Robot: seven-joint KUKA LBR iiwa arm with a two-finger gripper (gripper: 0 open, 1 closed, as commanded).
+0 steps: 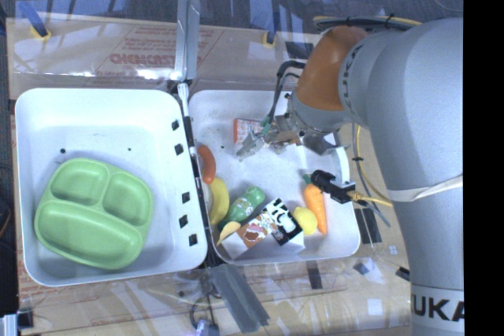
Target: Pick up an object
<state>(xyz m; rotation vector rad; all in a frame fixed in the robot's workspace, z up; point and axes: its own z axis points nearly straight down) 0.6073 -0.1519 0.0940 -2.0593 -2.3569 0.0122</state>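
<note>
The arm [394, 106] reaches over the far part of the right bin [228, 100], and its hand [250, 144] sits low there, a little toward that bin's left wall. Whether the hand is clenched or released cannot be told, and nothing can be made out in its grasp.

A red and white packet [244, 124] lies on the right bin's floor near its far wall, just beside the hand on the far side. It is too close to tell whether the two touch.

An orange-red oblong thing [207, 163] lies against the right bin's left wall. A banana [219, 201] lies nearer the front along the same wall. A green bottle [246, 203] lies tilted next to the banana. A printed carton [264, 232] rests by the right bin's front wall. A lemon [305, 220] touches the carton's right end, and a carrot [316, 207] lies beside the lemon toward the right wall.

The left bin [94, 114] stands just beside the right bin on the tabletop [94, 51] and holds a green divided plate [90, 212].
</note>
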